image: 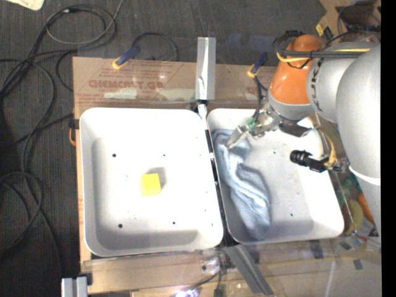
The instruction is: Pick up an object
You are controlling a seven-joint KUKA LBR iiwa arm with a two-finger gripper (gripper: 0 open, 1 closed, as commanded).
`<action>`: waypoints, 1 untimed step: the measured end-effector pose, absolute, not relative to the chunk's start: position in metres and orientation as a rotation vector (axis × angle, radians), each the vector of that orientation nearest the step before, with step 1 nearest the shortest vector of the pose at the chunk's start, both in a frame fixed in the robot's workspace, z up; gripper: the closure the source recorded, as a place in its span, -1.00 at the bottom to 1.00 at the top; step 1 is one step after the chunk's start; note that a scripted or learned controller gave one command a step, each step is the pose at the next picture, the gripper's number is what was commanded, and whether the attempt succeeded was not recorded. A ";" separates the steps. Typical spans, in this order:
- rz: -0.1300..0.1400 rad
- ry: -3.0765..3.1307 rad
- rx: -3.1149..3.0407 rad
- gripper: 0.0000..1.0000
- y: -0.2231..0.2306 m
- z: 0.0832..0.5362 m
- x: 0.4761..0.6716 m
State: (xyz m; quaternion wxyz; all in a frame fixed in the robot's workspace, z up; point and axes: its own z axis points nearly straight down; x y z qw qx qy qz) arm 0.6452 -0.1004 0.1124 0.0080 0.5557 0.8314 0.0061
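Dark carpet with loose cables surrounds your tabletop, which carries two white bins side by side. Left bin has a yellow block near its middle; right bin has a pale blue cloth along its left wall. Your tool sits at the cloth's far end, touching it; can't tell its opening or any hold.

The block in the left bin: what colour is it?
Yellow. The block shows plainly in the camera view, lying on the left bin's white floor.
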 end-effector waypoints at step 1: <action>0.013 2.497 1.891 -1.00 -0.101 0.092 0.637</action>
